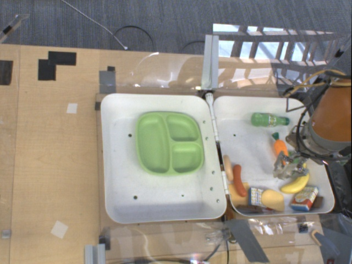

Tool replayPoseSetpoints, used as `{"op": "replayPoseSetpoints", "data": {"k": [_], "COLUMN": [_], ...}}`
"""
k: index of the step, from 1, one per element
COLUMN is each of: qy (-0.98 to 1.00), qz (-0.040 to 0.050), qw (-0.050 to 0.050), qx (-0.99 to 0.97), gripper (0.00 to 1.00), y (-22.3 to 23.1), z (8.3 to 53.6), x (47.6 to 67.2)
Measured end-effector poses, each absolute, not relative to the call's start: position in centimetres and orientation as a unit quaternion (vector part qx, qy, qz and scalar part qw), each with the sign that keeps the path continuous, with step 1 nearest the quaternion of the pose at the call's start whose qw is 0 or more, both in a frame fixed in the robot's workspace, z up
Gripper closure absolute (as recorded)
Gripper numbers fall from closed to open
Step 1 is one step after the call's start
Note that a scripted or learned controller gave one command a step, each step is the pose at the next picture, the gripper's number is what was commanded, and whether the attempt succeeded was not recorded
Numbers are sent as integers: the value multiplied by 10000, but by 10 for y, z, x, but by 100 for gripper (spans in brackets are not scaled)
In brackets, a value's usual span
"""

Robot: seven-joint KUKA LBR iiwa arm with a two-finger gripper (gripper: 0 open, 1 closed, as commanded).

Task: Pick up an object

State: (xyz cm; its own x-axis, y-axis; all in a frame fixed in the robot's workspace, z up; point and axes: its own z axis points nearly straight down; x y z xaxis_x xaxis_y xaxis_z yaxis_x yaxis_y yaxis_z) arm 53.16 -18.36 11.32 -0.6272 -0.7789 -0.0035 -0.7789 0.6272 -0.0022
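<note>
From where I stand, the biggest thing is the left bin point(113, 164), which holds a green divided plate point(169, 142) lying flat in its middle. The right bin point(242, 120) beside it holds all the small toys, and the arm point(333, 117) reaches into this one from the right.

The gripper point(287, 166) is low over the floor of the right bin, just above the banana point(295, 184) and just below the carrot point(280, 146). Whether it is spread or pressed together I cannot tell, because the metal parts are too small and blurred, and I see nothing clearly between them.

The banana seems the nearest thing to take. I judge it to be light, hollow plastic, stiff but smooth, so it may slip or roll away under a pinch at its curved end. A grasp across its thick middle looks safest. The carrot would be similar, only thinner.

Further away lie the green bottle point(268, 120) near the far wall, the lemon point(273, 199), the sausage point(237, 175) and a small carton point(304, 198) in the near corner.
</note>
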Motion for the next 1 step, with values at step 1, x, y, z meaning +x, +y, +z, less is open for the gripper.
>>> {"op": "replayPoseSetpoints", "data": {"k": [1], "qy": [7653], "qz": [2], "qw": [19], "qx": [-6437], "gripper": [100], "y": [-186], "z": [129], "x": [531]}}
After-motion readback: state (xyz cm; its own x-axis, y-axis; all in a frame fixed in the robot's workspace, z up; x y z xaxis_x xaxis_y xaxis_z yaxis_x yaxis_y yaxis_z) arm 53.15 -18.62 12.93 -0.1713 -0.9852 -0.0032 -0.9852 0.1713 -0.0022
